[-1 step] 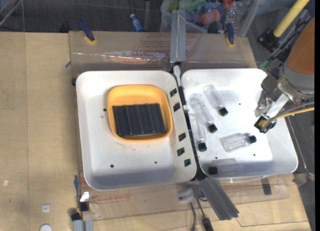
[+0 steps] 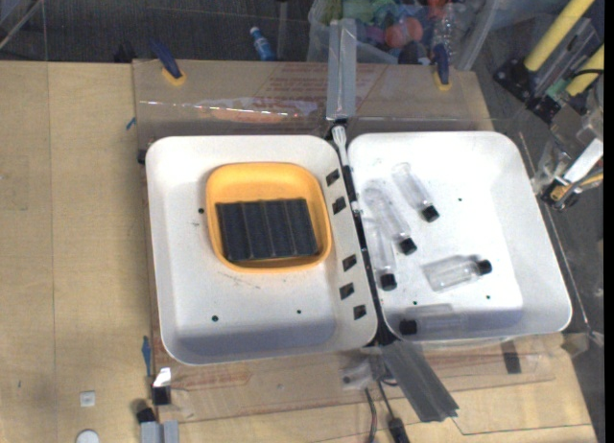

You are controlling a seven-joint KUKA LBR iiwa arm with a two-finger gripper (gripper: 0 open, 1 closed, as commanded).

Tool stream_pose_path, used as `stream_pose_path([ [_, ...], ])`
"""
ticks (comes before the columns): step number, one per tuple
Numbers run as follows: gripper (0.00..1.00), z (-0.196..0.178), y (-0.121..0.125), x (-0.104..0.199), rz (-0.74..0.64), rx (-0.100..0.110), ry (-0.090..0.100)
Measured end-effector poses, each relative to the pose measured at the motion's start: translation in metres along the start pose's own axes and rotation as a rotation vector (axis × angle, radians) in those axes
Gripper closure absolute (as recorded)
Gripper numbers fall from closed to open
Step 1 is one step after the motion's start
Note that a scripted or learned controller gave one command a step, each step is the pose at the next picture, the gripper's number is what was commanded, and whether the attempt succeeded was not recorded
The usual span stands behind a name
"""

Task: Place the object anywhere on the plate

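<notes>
The end effector (image 2: 568,182) is hanging at the right edge, beyond the right bin (image 2: 537,268); I cannot tell its state. Clear vials (image 2: 459,270) are lying in that bin. The yellow plate (image 2: 267,214) is sitting in the left bin (image 2: 182,297), holding a dark ridged block (image 2: 266,230).

At the right edge of the scene, just outside the right-hand bin, a small part of the gripper (image 2: 574,174) shows as a cluster of pale grey and white pieces. A slim white bar slants across it, with a small orange patch and a dark tip at its nearer, left end. The parts are blurred and cut by the edge, so screws, cables or markings cannot be told.
</notes>
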State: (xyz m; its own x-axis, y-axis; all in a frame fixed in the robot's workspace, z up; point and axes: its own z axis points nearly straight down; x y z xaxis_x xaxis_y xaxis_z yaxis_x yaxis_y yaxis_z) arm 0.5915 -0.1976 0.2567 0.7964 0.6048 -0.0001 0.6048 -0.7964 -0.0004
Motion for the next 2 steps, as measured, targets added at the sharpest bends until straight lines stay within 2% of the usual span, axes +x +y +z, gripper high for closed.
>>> stream_pose_path([
  [1, 1.00, -0.001, 0.036, 0.044, -0.367, -0.003, 0.000],
  [2, 1.00, -0.020, 0.051, 0.057, -0.494, -0.003, 0.000],
])
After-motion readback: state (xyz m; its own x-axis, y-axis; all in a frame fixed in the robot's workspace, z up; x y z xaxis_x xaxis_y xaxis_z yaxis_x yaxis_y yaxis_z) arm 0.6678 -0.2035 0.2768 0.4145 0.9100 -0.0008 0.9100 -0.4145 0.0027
